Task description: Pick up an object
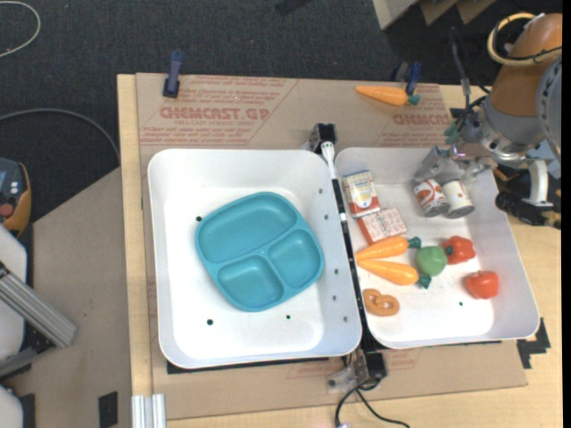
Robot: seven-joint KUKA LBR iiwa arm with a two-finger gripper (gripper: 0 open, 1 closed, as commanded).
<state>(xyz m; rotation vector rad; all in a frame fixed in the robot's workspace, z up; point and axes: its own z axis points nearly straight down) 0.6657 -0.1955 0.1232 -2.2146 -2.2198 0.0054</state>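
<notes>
The pincer [443, 163] is hanging low over the upper part of the right bin [513, 315], reaching in from the right below the grey arm [517, 96]. Whether it is spread or pressed together cannot be told, as the wrist is covering it. It is sitting just above and beside two small cans [443, 196] that are lying on their sides, touching each other.

These cans are judged to be the nearest candidates for the pick. For a sound grasp, the arm should be centring on one can alone and closing across its round body, not across the pair; a can on its side may be rolling away under uneven contact.

Further out in the same bin, a carton [361, 191] and a red packet [383, 226] are lying near the left wall, with two carrots [388, 260], a green vegetable [432, 260], two red pieces [471, 267] and a pretzel [381, 303] below. The left bin [169, 239] is carrying a blue divided plate [259, 251]. A third carrot [382, 95] is lying on the counter [223, 114].
</notes>
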